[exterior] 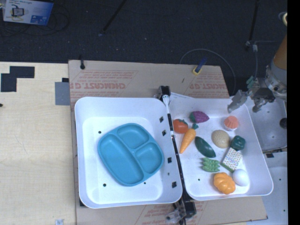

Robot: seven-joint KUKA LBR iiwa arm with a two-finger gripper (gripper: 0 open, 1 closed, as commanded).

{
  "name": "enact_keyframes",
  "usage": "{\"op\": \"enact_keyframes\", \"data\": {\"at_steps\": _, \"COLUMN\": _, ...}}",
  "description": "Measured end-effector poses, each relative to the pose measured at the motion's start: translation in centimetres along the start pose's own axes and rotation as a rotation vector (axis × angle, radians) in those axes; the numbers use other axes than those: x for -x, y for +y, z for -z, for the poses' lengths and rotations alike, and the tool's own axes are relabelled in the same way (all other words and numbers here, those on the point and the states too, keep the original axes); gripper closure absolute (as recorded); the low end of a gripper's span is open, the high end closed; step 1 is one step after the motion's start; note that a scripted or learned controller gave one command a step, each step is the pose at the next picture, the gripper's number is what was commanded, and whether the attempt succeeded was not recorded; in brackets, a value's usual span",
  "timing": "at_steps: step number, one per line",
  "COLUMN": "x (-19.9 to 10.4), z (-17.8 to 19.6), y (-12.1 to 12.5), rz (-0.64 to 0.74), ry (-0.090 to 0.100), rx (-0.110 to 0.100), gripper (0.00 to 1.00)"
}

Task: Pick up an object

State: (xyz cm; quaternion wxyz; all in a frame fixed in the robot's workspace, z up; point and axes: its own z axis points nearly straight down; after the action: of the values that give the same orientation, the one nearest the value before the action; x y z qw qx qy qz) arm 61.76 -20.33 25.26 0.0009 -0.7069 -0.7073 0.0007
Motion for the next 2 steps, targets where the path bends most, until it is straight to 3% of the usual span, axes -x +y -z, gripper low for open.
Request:
{"op": "enact_keyframes", "data": {"at_steps": 1, "x": -2.6, "z": -10.7, "y": -3.1, "rz": -0.003, "ry": 0.002, "rx": -0.005, "gripper": 0.0}}
{"op": "enact_keyframes", "data": {"at_steps": 2, "x": -8.1, "z": -16.5, "y": -7.0, "rz": -0.001, "ry": 0.001, "rx": -0.001, "gripper": 0.0}}
